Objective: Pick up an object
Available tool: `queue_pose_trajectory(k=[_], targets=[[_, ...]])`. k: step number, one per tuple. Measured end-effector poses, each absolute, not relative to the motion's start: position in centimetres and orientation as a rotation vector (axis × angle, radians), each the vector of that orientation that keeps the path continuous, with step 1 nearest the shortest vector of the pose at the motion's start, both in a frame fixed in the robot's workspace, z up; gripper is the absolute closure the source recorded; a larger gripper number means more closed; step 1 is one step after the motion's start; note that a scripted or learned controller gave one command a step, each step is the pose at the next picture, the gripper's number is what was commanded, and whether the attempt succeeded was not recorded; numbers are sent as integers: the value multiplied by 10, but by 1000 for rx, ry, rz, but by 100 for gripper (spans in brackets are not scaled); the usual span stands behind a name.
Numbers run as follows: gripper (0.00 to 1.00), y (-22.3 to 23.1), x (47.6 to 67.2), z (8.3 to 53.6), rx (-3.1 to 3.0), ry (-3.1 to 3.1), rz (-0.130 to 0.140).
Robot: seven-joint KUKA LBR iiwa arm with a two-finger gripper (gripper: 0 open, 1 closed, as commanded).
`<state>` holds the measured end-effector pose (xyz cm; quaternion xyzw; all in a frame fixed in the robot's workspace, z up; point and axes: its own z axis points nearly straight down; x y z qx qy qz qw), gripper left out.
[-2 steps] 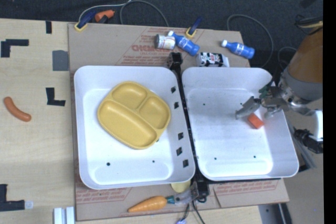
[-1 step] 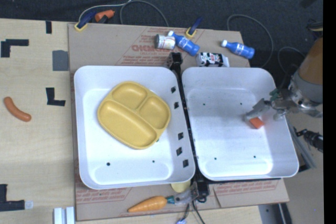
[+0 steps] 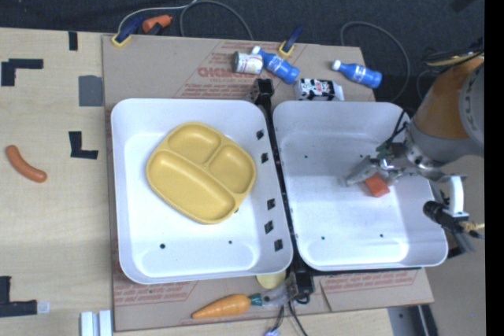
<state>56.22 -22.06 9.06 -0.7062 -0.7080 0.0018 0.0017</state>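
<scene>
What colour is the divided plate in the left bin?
Yellow; the divided plate shows clearly in the camera view.

arm in from right, wrist low over right bin, gripper angled down-left near bin floor

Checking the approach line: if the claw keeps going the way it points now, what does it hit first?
The claw points down and left into the right bin. The orange block sits right at its tips, so it likely meets that first, then the bin floor. Depth is unclear from this single view.
</scene>
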Motion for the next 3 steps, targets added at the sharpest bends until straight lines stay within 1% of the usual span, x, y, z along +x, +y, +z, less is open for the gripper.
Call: queue_pose_trajectory(k=[1,2,3], targets=[[100,-220,563,105,-2216,-2224,1],[100,-154,616,87,-2217,-2234,-5],[100,-66,645,192,-2214,-2239,-16]])
